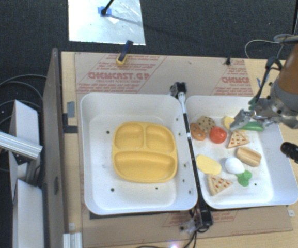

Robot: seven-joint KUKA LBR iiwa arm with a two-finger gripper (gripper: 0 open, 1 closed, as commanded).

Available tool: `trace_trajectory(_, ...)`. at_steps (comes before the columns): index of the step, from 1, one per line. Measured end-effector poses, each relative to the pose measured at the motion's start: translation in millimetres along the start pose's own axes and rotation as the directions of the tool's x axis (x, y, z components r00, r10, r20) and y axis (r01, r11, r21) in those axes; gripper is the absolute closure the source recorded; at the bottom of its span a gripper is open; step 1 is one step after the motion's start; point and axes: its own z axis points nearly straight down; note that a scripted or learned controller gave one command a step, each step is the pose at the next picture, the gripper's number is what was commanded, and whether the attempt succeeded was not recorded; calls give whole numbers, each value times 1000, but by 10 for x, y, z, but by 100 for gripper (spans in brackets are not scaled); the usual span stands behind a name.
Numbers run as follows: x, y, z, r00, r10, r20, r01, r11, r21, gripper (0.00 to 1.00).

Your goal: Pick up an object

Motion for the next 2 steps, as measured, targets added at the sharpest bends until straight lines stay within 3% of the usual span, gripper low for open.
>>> trace_trajectory(1, 89, 518, 772, 1000, -3, 1, 3, 1000, 1, 0)
trace_trajectory(2, 358, -460, 1298, 1000, 6, -2, -6, 1000, 1, 0)
